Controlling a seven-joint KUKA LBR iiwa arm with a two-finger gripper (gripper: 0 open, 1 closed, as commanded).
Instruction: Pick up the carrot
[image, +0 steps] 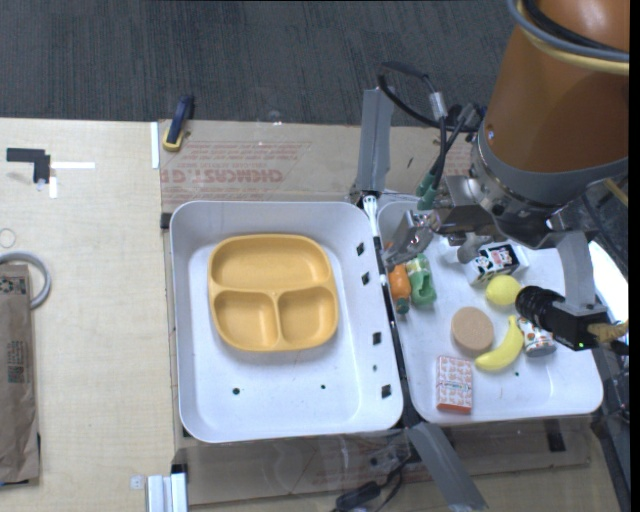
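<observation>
Your carrot (400, 284) lies at the left edge of the right bin (520, 405), tight against the wall between the bins, with a green item (423, 283) touching its right side. The end effector (408, 240) hangs just above it, and you cannot tell from this view how its jaws are set. Watch two risks: one side may strike the bin wall and skid off the carrot, or the green item may get caught along with it. The banana (503, 347) and lemon (503, 291) sit well apart.
</observation>
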